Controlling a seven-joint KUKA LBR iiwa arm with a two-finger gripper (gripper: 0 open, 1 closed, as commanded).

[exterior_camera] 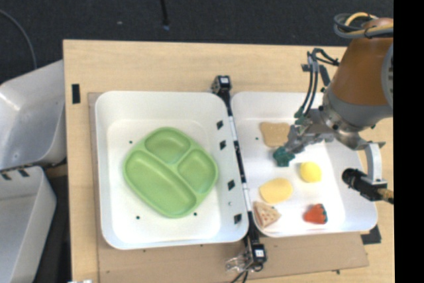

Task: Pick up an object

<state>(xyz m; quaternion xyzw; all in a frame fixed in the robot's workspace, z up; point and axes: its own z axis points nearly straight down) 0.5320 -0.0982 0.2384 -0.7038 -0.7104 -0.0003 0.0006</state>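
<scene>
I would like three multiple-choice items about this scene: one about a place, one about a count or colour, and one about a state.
1. Where does the green divided plate lie?
A. In the left bin
B. In the right bin
C. On the bare bench

2. How many compartments does that plate have?
A. Two
B. Three
C. Five

3. How does the gripper stand to the teal object?
A. It is over the left bin, far from it
B. It is low in the right bin, right at it
C. It is raised beyond the bench

Answers: 1 A, the plate rests on the floor of the left bin. 2 B, one long section and two smaller ones show. 3 B, the gripper is down in the right bin, directly against the teal object, near the yellow ball.
</scene>
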